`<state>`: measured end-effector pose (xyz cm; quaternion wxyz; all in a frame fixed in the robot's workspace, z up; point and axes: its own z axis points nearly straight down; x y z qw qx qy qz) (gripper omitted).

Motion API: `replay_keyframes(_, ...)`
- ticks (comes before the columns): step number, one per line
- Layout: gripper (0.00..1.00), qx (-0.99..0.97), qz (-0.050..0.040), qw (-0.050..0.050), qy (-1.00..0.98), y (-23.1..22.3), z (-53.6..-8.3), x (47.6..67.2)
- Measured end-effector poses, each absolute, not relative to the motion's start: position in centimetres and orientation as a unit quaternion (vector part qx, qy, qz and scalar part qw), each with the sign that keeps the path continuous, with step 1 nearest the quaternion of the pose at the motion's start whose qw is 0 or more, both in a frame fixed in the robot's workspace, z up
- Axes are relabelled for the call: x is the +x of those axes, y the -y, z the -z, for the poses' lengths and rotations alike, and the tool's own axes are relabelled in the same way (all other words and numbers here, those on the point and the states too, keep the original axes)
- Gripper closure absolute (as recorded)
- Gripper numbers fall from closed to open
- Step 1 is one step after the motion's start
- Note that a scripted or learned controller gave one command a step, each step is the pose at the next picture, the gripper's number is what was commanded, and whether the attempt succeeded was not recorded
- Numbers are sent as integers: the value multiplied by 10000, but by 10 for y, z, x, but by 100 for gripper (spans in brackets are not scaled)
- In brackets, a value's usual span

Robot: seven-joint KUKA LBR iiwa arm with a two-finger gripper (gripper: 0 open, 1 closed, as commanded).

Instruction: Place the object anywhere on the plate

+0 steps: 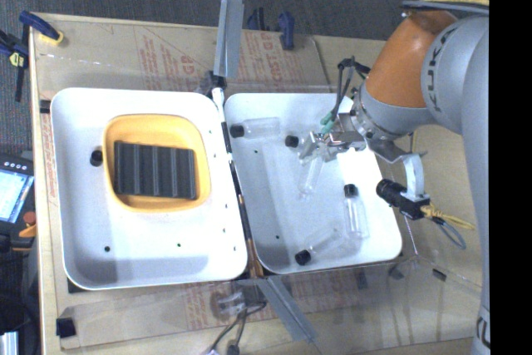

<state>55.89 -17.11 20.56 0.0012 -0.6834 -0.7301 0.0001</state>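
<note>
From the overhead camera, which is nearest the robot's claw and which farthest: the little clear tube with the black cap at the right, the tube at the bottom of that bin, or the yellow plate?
From the gripper:
1. Right-side capped vial, in the right bin.
2. Bottom vial, at that bin's near edge.
3. Yellow plate, in the left bin.

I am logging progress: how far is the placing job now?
Nothing looks done: the yellow plate in the left bin carries only its dark ridged insert. The gripper is over the right bin, among clear vials. Grasp, carry and placing remain.
</note>
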Motion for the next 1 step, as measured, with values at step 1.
replay_keyframes(1,100,-5933,-2,6,8050,92,-248,611)
